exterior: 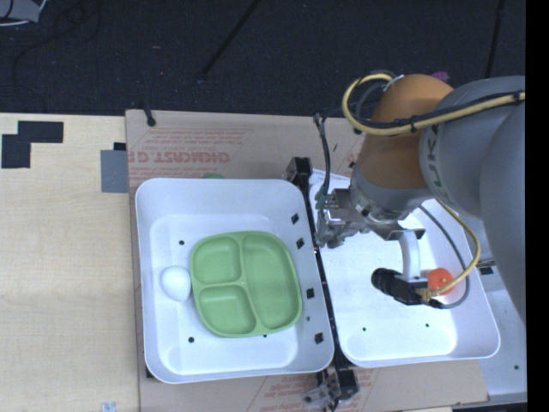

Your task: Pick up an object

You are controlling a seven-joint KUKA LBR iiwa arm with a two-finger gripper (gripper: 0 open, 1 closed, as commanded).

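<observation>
A green three-compartment plate (245,281) lies flat in the middle of the left bin (163,204). A small white egg-shaped ball (176,282) rests against the plate's left edge. In the right bin (386,342), a small orange-red thing (440,278) sits near the right wall, partly covered by the wrist's fittings. My gripper (331,226) hangs over the left edge of the right bin, close to the divide between the bins and well apart from the orange-red thing. Nothing shows in the gripper.
The grey arm with its orange band (403,144) covers the back of the right bin. The two bins meet along a dark seam (317,290). Both stand on a cardboard sheet (223,148) on the wooden bench (60,273).
</observation>
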